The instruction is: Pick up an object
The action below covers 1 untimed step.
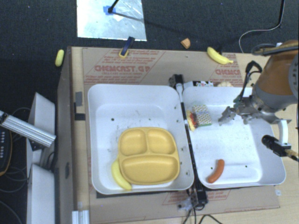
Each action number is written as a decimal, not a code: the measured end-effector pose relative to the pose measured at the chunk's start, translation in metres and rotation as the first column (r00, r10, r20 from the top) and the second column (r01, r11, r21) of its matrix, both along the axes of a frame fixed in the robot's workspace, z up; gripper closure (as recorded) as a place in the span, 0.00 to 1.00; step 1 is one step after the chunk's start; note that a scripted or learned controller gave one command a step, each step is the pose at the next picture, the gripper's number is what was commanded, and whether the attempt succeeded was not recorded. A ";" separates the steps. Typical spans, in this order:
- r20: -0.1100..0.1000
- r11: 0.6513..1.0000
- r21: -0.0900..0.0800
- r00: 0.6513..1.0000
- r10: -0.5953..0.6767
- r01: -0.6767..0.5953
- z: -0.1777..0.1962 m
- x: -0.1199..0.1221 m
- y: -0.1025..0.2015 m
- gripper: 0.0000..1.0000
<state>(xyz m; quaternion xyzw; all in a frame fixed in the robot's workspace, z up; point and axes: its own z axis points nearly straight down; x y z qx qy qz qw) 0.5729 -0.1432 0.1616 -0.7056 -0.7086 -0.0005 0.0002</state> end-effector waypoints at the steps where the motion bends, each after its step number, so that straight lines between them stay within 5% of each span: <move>1: 0.000 1.000 0.000 1.000 0.000 0.000 -0.070 0.037 0.048 0.00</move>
